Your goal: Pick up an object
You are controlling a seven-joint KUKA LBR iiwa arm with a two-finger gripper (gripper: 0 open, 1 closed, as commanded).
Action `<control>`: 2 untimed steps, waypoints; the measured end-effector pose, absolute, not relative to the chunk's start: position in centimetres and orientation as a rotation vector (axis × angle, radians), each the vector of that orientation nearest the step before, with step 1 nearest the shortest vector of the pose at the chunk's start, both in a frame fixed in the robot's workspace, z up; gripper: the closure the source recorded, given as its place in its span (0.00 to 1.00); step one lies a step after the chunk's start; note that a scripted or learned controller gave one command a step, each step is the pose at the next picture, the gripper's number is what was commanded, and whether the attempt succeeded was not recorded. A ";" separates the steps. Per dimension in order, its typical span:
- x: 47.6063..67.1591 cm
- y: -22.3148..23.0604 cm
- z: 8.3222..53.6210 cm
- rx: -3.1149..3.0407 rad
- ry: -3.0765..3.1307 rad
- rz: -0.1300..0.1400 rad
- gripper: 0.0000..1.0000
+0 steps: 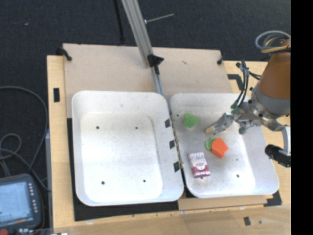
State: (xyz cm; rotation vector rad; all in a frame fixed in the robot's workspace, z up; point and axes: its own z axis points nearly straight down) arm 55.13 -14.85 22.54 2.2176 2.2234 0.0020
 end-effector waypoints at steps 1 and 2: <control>55.1 -14.9 22.5 2.220 2.220 0.002 0.00; 55.0 -14.5 18.2 2.225 2.219 -0.004 0.00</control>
